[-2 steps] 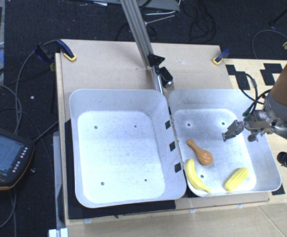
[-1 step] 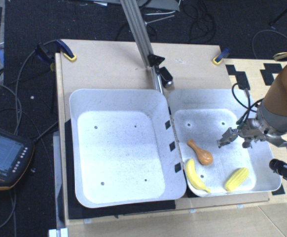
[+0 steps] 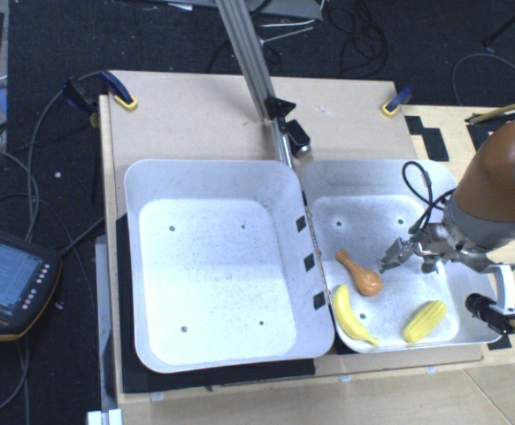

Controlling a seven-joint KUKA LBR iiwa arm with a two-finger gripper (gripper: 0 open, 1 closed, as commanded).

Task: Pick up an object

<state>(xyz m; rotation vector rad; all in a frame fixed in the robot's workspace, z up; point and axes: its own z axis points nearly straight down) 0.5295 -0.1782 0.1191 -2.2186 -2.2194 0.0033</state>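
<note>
A wooden bench point(image 3: 204, 113) carries two shallow white bins side by side, the left bin point(image 3: 142, 184) beside the right bin point(image 3: 328, 180), with their inner rims meeting near the middle of the view. The arm point(image 3: 496, 193) comes in from the right, its orange band showing above a grey wrist, and it leans over the right bin. The gripper point(image 3: 393, 257) sits low over the middle of that bin, pointing left; whether it is spread or pressed together cannot be told, and nothing can be seen caught in it. Three things lie in the front part of the right bin. An orange gourd point(image 3: 361, 274) with a thin neck and a round bulb lies tilted, its neck pointing up and left; it is just beside the gripper tip, to its lower left, and whether they touch is unclear. A yellow banana point(image 3: 349, 317) lies near the bin's left front corner, curved along the rim and just below the gourd. A yellow corn cob point(image 3: 424, 320) rests toward the right front, tilted, apart from the banana and below the wrist. A slanted metal rail point(image 3: 249, 51) crosses the back of the bench. On the dark floor to the left sits a control pendant point(image 3: 10, 282) with a lit screen.
</note>
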